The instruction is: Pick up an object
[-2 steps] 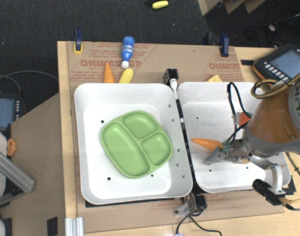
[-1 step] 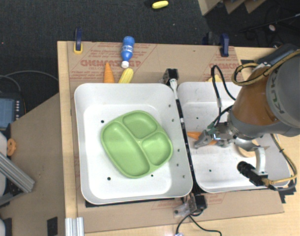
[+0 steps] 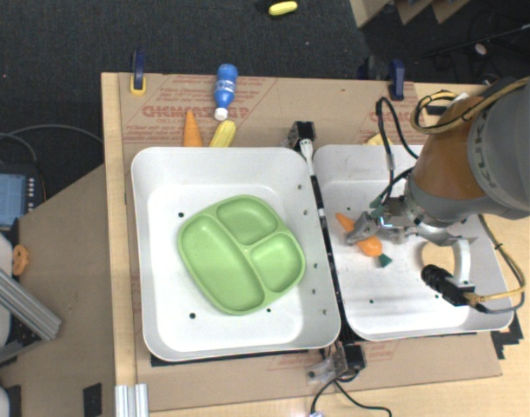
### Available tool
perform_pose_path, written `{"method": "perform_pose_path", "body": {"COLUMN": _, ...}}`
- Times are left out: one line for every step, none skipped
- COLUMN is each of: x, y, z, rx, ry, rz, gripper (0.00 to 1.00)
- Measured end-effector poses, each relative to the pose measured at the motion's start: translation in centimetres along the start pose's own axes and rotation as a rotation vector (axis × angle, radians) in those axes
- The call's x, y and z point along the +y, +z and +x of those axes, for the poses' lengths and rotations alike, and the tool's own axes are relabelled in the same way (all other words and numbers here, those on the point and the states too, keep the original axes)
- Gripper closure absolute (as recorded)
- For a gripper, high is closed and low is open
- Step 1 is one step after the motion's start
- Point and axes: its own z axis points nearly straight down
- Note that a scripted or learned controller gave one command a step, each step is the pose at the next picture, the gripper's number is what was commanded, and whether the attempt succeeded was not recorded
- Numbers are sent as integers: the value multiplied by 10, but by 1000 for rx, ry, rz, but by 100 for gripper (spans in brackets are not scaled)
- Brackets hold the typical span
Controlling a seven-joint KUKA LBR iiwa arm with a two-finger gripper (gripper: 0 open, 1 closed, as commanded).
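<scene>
My gripper (image 3: 367,229) reaches into the right bin (image 3: 404,307) from the right, low over its floor. Its metal fingers point left and sit right against a small orange carrot-like toy (image 3: 369,247) with a green tip (image 3: 384,260). A second small orange piece (image 3: 345,221) lies just left of the fingertips. The fingers look close together, but I cannot make out whether anything is between them.
The left bin (image 3: 161,189) holds a green divided plate (image 3: 241,254). Behind the bins on the cardboard lie a blue-and-white bottle (image 3: 224,89), an orange carrot (image 3: 191,129) and a yellow toy (image 3: 222,134). Cables run along the right bin's right side.
</scene>
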Motion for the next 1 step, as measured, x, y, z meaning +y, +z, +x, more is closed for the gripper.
{"method": "perform_pose_path", "body": {"x": -1, "y": -10, "z": 0, "rx": 0, "ry": 1, "rz": 0, "gripper": 100}}
